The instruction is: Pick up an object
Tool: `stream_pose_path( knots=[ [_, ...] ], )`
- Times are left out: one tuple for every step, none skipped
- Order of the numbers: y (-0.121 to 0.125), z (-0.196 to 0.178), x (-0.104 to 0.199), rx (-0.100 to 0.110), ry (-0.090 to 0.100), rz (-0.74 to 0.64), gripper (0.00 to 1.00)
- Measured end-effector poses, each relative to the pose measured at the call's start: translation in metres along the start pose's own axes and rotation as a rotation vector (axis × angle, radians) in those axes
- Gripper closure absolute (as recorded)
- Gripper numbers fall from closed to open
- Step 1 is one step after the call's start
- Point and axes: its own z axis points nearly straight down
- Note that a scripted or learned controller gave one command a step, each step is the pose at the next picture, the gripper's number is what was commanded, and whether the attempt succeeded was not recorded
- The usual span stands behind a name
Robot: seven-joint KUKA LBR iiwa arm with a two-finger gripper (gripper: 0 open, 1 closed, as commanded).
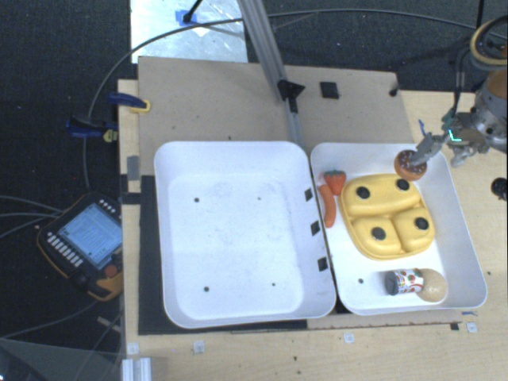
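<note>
Claw (432, 143) over the right bin's upper edge

I can't tell its opening. The small brown doughnut (410, 163) sits just beneath, upper right; I'd centre over it, then descend straight.

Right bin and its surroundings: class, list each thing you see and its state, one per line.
Yellow toy: lying flat, mid right bin.
Carrot: lying beside the yellow toy.
Small bottle: lying on its side.
Donut: at the bin's far edge.
Gripper: beside the donut.
</note>
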Motion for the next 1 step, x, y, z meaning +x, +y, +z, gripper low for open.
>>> stream_pose_path(
  knots=[
    [0.0008,-0.0017,0.0001,-0.003,-0.001,-0.001,0.00]
  ],
)
